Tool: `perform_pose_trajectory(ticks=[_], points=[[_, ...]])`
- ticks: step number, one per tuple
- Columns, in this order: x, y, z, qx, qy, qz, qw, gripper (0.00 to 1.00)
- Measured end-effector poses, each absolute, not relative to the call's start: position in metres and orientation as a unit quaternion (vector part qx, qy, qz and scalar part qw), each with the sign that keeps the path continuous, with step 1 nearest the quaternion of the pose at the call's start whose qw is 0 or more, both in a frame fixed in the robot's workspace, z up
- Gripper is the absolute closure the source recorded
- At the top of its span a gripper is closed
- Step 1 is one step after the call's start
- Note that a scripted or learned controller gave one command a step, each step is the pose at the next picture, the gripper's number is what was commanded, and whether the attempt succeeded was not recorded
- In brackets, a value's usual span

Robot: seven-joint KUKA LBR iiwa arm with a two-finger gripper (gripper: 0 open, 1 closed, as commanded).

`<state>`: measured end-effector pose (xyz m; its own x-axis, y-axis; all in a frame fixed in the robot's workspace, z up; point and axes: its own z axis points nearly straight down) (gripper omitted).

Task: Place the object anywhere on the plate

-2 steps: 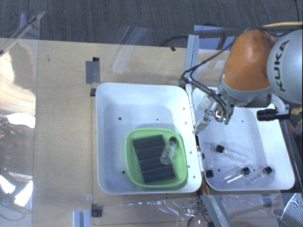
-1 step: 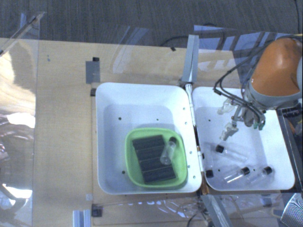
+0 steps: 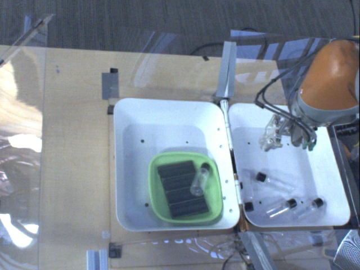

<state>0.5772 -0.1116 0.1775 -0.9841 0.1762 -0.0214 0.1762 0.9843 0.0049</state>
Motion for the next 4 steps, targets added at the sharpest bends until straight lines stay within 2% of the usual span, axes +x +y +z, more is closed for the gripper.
perform_pose_trajectory(ticks=[1,2,3,4], points=[[0.571,-0.094,0.298,0.076,0.997,0.0005,0.007,1.00],[0.558,-0.038,0.418,-0.006,1.000,0.0001,0.008,1.00],[0.558,-0.038,0.418,-0.006,1.000,0.0002,0.008,0.00],[0.560,-0.036,0.432,-0.006,1.000,0.0005,0.015,1.00]])
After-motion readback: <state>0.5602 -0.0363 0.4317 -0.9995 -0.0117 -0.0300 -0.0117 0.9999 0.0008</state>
